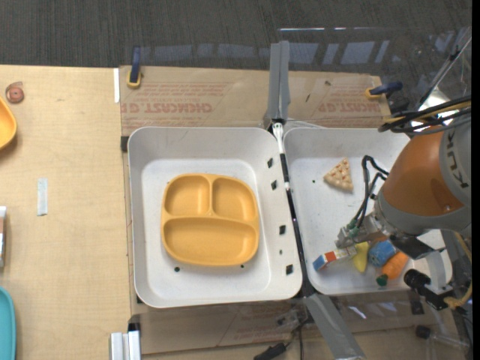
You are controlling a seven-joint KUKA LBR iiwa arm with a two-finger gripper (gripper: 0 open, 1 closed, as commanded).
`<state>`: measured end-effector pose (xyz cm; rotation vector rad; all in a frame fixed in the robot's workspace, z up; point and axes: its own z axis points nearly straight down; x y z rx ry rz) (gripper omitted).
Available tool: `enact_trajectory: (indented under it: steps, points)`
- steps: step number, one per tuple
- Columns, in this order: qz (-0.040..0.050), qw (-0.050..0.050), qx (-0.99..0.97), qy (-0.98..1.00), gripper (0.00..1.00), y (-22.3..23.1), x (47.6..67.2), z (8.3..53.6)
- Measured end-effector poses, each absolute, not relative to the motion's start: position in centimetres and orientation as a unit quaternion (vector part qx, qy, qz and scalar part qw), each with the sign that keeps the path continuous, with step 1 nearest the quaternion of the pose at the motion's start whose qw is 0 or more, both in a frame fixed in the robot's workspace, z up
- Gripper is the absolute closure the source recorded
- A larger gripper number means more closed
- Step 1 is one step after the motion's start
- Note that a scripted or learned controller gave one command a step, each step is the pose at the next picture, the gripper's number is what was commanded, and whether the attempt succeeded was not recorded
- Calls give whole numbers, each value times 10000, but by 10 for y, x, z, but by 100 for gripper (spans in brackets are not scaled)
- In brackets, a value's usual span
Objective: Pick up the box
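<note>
Arm (pixel 431 178) is in over the right bin (pixel 315 156), wrist low, orange band blocking most of the near-right corner. Gripper (pixel 351 237) sits right above the toy pile there.

The box (pixel 331 259) is my best guess for the small flat piece at the left edge of the pile: white body, blue end, red end, lying flat on the bin floor, tilted. It's just beside, probably touching, a yellow piece (pixel 362 256). Next to that are a blue item (pixel 382 250) and an orange carrot-like toy (pixel 393 266) with a green tip. Everything is bunched in that corner, so the box isn't isolated.

Gripper state: cannot tell. The tip area is small and tangled with the cable and the pile, so I can't say whether it grips anything. Nothing is visibly lifted; the box looks to be resting on the floor.

A waffle-like wedge (pixel 339 175) lies alone further up the right bin, well apart and irrelevant. The left bin (pixel 142 201) holds a yellow divided plate (pixel 211 220), sections bare.

Judgement: this is the approach or grasp stage. Risk is that the gripper sits nearer the yellow piece than the box, so it could grab the neighbour or just nudge the pile.
</note>
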<state>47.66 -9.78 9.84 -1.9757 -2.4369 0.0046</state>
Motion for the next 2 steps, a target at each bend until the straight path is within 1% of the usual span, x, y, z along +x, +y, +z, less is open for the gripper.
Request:
enact_trajectory:
  steps: [1, 2]
  points:
    - [14, 23, -6297, -7768, 0, -98, 477, 98]
    - [20, 27, -6302, -7764, 100, -99, 477, 106]
